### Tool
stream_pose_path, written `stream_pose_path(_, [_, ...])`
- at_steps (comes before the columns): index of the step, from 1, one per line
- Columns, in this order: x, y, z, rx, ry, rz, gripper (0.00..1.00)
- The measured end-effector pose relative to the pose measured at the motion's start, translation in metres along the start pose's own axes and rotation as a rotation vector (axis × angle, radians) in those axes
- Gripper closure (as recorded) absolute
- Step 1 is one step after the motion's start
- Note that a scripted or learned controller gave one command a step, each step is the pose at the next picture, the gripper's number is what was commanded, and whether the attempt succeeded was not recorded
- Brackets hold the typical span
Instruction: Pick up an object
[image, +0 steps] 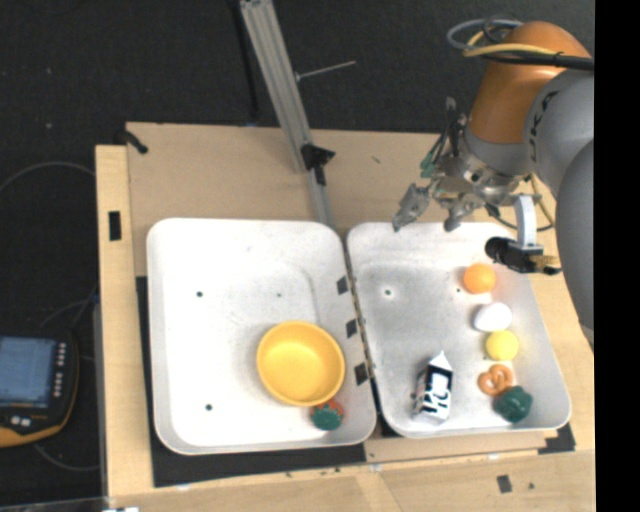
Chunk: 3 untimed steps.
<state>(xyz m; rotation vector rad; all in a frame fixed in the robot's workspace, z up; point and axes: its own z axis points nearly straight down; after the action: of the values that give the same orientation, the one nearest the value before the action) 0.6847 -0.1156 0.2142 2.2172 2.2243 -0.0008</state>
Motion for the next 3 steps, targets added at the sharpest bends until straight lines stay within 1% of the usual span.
stream_pose_path(1, [0.000, 0.000, 0.000, 0.000, -0.001, 0.000, 0.00])
stream_pose_path(2, [0.006, -0.003, 0.060, 0.005, 0.000, -0.001, 0.00])
stream_pose_path(3, [0.005, -0.004, 0.113, 0.005, -0.001, -0.001, 0.00])
